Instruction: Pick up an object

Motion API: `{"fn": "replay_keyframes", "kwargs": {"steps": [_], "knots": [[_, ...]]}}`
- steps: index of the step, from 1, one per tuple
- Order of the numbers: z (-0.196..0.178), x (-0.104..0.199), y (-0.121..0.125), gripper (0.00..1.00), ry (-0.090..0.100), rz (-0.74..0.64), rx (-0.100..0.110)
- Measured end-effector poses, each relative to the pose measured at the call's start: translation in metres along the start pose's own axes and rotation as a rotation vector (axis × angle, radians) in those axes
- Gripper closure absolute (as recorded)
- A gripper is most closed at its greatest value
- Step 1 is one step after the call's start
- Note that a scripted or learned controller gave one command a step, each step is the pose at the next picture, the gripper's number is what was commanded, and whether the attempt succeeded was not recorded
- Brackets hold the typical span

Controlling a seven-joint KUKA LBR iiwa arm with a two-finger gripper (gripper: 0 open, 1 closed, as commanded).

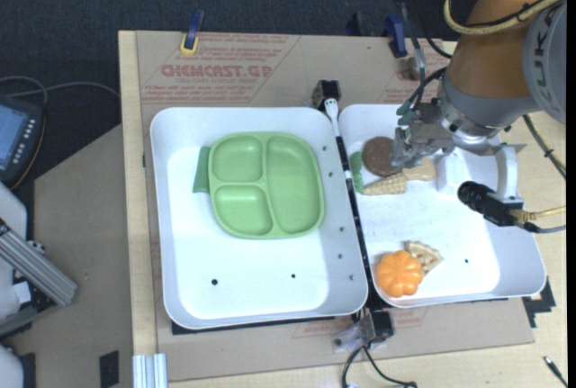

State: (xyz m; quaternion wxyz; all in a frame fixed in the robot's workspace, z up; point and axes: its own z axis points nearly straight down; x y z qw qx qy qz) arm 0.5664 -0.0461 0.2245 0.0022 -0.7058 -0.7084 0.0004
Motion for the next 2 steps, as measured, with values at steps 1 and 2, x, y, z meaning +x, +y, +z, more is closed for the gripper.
{"fn": "replay_keyframes", "kwargs": {"steps": [1,2], "knots": [[0.007,0.052,-0.027,1.0,0.0,-0.001,0.001],[0.01,0.108,-0.049,1.0,-0.001,-0.002,0.001]]}}
